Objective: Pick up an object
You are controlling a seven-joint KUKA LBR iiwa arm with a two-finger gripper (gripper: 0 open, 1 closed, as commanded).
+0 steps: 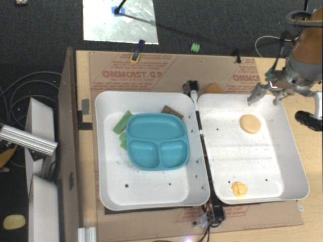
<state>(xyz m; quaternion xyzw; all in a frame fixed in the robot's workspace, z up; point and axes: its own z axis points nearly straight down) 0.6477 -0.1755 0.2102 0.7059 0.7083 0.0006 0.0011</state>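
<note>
Tan round disc [250,123] lies in the right bin [282,150], toward its far side, just near-left of the hand [266,95]. Hand hovers over the bin's far-right corner, fingers spread apart, holding nothing. Disc has no long axis.

Bench w/ cardboard sheet [166,69], two white bins on it, left bin [108,150] & right bin [287,155] touching.
</note>
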